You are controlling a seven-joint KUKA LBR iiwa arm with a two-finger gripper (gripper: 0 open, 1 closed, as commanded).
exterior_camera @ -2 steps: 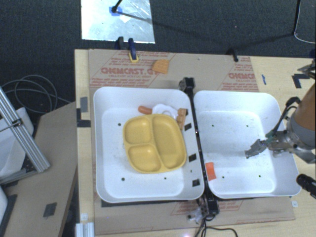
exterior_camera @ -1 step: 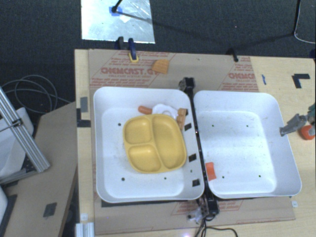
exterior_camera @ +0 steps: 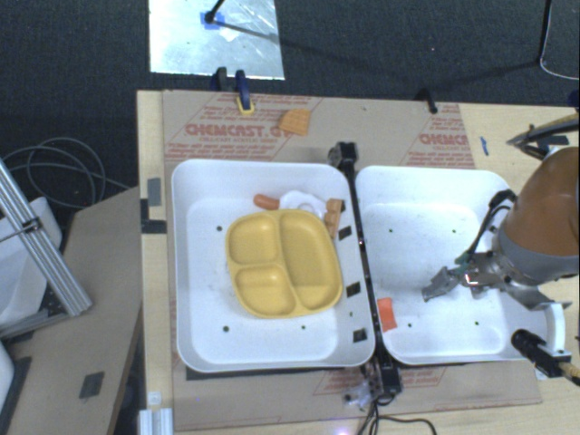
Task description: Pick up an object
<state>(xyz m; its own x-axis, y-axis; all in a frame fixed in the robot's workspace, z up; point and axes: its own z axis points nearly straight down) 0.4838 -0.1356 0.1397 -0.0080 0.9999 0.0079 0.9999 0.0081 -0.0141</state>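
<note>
the left bin holds a yellow divided plate, with a small orange sausage-like piece and a tan block just behind it. an orange object lies at the right bin's left edge. the arm reaches in low from the right — its gripper hovers mid-bin, fingers apart, clasping nothing; the arm's upper body is cut off.
</note>
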